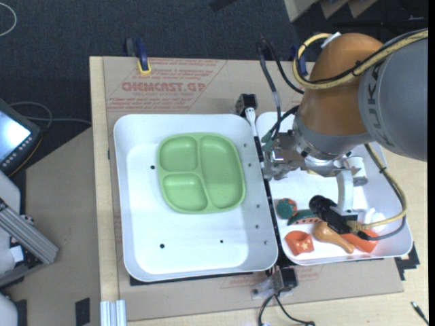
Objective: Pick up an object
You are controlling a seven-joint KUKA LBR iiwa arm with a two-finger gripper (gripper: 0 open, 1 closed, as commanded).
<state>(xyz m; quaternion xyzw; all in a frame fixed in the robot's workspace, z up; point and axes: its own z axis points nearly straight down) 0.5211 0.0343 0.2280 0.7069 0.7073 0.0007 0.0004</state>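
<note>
The right bin (393,202) holds several small things along its near side: a red and green ball-like toy (286,207), an orange cup (299,242), a brown pear-shaped piece (329,236), a teal strip (303,217) and a flat orange piece (364,243). The grey and orange arm (343,94) hangs over the far half of this bin. My gripper (280,157) sits at the bin's left wall, above and beyond the ball toy, mostly covered by the wrist. Nothing is seen held in it.
In the left bin (136,216) lies a green divided plate (202,172), towards the back. A ridge separates the two bins (266,202). A small white piece (373,215) rests at the right bin's right side. Cardboard covers the bench behind the bins.
</note>
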